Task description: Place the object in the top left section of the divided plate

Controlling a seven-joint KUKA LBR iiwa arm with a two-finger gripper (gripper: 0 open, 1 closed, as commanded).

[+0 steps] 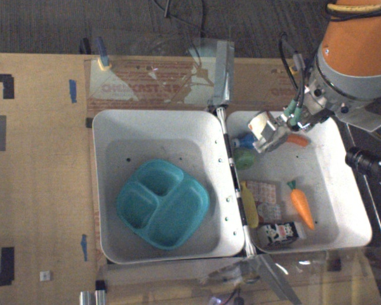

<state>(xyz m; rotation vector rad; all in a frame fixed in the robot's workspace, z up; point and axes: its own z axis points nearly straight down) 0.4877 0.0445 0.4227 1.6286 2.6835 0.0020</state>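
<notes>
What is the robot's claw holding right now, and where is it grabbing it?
It cannot be told: the gripper hangs over the right bin near a blue item, its tips unclear.

a teal divided plate with three sections lies flat, slightly rotated, in the left bin.

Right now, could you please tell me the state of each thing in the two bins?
Plate: flat in the left bin, sections bare.
Carrot: lying in the right bin, untouched.
Small carton: lying flat near the right bin's front wall.
Yellow piece: lying along the divider side.
Green piece: resting below the hand.
Hand: over the right bin's back left corner.
</notes>
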